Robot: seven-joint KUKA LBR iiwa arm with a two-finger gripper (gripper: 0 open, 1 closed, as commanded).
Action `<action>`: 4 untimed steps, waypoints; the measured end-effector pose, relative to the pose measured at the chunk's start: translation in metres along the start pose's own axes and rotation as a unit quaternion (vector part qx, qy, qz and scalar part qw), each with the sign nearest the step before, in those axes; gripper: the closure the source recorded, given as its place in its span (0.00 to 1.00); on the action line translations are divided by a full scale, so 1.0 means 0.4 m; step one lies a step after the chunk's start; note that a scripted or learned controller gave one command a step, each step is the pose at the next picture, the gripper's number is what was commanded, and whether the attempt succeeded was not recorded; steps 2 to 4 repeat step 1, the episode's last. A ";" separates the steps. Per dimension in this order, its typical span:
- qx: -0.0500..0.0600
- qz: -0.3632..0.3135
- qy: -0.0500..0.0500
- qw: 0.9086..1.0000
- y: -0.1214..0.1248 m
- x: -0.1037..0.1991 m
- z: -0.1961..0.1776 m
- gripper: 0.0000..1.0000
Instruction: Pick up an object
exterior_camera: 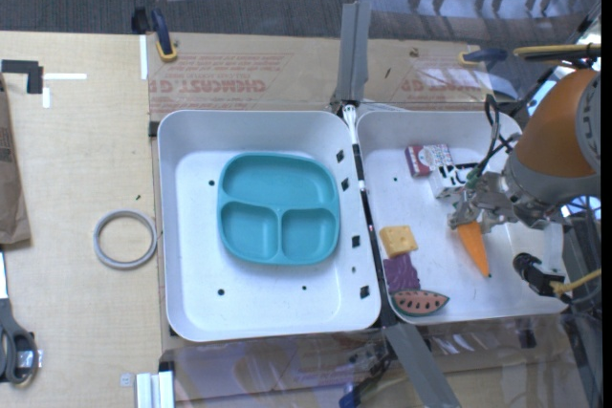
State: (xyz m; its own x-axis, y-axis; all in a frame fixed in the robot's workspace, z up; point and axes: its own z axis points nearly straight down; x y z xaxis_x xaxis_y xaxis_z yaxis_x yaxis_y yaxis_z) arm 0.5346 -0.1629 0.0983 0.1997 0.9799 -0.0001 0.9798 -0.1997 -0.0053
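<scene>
Hovering at three o'clock in the right bin [430, 124], the gripper [470, 208] should centre over the carrot [473, 246] before descending; finger state cannot be told.

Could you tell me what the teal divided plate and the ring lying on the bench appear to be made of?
Teal divided plate: probably moulded plastic, smooth with a soft sheen, uniform colour and rounded compartment edges. Ring: pale grey, possibly a roll of tape or a plastic hoop; too small to tell.
</scene>
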 end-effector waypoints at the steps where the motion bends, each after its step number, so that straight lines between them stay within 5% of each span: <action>1: -0.001 0.069 -0.001 0.998 -0.076 -0.030 -0.239 1.00; 4: -0.001 0.069 -0.001 0.998 -0.076 -0.030 -0.239 1.00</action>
